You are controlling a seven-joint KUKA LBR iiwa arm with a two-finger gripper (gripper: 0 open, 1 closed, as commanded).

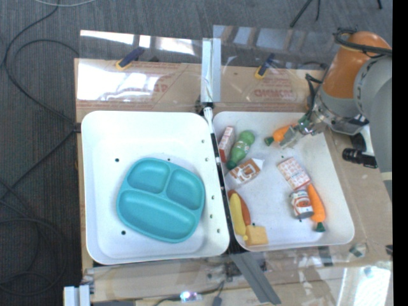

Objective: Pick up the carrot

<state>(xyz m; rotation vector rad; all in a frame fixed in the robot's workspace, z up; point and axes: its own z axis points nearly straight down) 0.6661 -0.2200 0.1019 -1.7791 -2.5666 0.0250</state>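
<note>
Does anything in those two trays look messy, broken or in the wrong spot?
Nothing looks broken or spilled. The toy food lies loosely scattered in the right bin, with a hot dog and cheese wedge against its near-left corner. The teal divided plate sits slightly askew in the left bin.

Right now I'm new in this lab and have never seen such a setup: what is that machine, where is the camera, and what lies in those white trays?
This is one picture from a fixed camera above the bench, looking down at a slant. The grey machine with the orange band is a robot arm reaching in from the right. Its claw hangs over the far end of the right bin, close beside a small carrot; I cannot tell whether it grips it. That bin also holds toy food: a longer carrot, a green bottle, a can and some small boxes. The left bin holds a teal divided plate.
</note>
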